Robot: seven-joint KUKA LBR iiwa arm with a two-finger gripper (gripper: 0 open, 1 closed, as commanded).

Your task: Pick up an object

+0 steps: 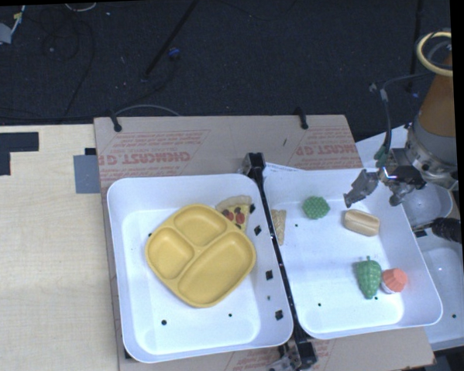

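a glossy yellow tray (201, 254) with three moulded compartments sits tilted in the left bin (139, 333), a flat pizza slice (235, 212) peeking from under its far edge. in the right bin (424, 306) lie a knobbly green ball (316, 207), a smooth tan bread roll (361, 222), a bumpy green cone-shaped piece (369, 277) and, touching it, a small orange-and-white piece (394, 280). the gripper (379, 185) hangs over the right bin's far right corner, fingers spread apart and empty, just above the bread roll.

Grey arm (438, 143) — orange band, black cables.
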